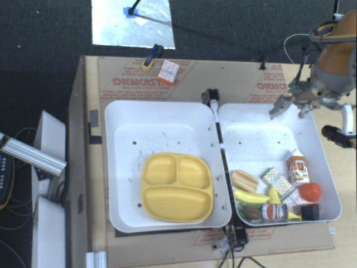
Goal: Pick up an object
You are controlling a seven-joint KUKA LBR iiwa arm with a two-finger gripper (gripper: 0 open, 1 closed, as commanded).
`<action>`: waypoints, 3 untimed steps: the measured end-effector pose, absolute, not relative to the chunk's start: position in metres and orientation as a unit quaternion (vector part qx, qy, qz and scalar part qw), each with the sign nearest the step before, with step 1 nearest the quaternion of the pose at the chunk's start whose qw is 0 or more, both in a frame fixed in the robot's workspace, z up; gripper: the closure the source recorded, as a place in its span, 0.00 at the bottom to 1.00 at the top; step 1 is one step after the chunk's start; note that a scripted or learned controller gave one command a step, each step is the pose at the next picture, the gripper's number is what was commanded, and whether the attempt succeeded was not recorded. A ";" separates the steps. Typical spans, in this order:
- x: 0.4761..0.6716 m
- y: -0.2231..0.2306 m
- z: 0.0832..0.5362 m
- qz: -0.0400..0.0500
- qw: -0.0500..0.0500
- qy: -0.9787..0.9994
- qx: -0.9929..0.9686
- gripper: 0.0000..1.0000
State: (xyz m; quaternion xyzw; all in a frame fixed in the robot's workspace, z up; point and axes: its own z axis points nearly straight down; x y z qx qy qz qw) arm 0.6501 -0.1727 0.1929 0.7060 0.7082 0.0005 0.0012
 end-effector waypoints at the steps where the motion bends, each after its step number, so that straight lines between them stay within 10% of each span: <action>1: 0.624 -0.192 0.145 0.000 0.001 0.708 0.707 0.00; 3: 0.569 -0.207 0.130 0.000 0.001 0.708 0.707 0.00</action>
